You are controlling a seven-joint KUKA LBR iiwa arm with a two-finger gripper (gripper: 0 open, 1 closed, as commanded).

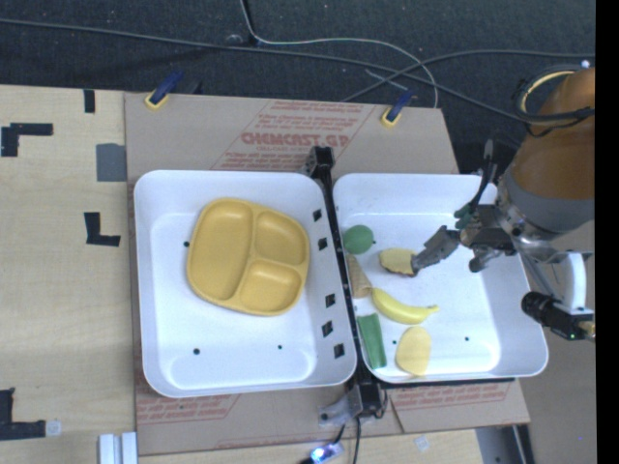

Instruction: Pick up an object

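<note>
You see the gripper (pixel 455 249) in the right bin (pixel 503 356), its fingers spread wide. One fingertip (pixel 426 259) seems to touch the pale yellow piece (pixel 395 260), beside the green ball (pixel 359 239) and above the banana (pixel 401 307).

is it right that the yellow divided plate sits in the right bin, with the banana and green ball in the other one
Not quite. The camera view shows the yellow divided plate in the left bin. The banana and green ball are in the other one, the right bin, where the gripper reaches in.
</note>
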